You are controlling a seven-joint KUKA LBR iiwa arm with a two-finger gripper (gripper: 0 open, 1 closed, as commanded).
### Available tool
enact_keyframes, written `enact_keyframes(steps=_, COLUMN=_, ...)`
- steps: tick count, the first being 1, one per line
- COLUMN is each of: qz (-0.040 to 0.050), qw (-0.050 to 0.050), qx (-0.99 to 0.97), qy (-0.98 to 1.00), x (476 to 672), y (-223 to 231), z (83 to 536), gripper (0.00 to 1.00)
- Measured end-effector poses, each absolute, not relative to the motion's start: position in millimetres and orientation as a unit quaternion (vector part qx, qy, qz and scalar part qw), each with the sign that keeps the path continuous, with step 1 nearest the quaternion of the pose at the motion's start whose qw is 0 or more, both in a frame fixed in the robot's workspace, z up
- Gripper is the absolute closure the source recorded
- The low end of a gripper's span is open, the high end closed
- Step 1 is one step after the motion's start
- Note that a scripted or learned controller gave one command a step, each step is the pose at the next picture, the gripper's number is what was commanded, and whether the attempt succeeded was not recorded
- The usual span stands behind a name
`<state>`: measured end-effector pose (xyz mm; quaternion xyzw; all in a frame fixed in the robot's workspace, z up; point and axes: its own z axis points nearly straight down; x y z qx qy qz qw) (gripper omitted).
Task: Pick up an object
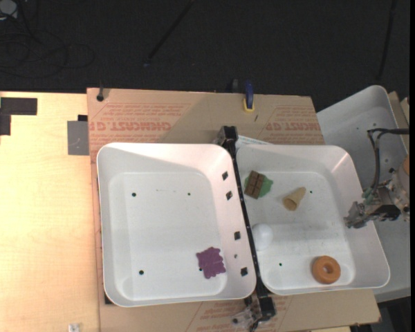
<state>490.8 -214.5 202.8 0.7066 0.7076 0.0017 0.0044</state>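
Camera view: a slanted look down on two shallow white bins set side by side on a sheet of printed cardboard that lies on the surface.
Arm pose: the arm comes in from the right edge, and little of it shows beyond dark cables and a metal wrist part near the right bin's right wall.
Gripper: the gripper sits low at the right wall of the right bin, pointing left into it; whether it is apart or together I cannot tell, and nothing shows in its grasp.
Right bin contents: a brown block on a green piece lies near the upper left; a tan cone lies on its side near the middle; an orange doughnut ring rests near the lower right; a pale white lump sits against the left wall.
Left bin contents: a purple piece lies near the lower right corner of the left bin.
Nearest to gripper: the cone and the doughnut ring, both apart from it.
Hard to make out: the white lump barely stands out from the bin floor, and its shape is unclear; the gripper is small and blurred; the arm is cut off by the right edge.
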Motion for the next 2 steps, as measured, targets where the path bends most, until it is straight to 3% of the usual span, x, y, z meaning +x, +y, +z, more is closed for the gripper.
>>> enact_keyframes(steps=1, qz=0.0019, qw=0.004, qx=0.707, qy=0.708, x=476.7, y=-205.4, z=300.3, gripper=1.00)
enact_keyframes(steps=2, qz=0.0009, qw=-0.001, qx=0.703, qy=0.711, x=476.7, y=-102.9, z=315.4, gripper=1.00)
